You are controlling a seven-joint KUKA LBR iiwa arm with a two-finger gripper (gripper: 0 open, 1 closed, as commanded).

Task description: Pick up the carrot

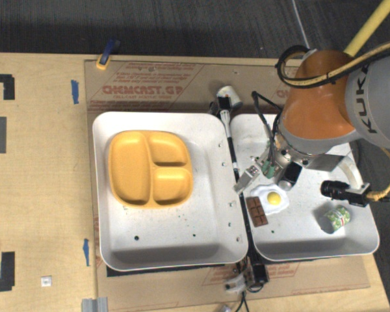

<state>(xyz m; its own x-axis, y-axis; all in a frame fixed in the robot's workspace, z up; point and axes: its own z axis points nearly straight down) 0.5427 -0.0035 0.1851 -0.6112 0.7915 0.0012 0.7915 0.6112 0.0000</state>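
Carrot position not determinable, gripper [250,177] positioned over right bin [312,242] near egg [273,199], claw state not determinable, yellow tray [151,168] seated in left bin [175,239].

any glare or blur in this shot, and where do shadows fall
Camera view: even overhead light, sharp across both bins; mild glare on the left bin's rim and on the yellow tray; the arm casts a soft shadow on the right bin near the fried egg; the floor above is dark.
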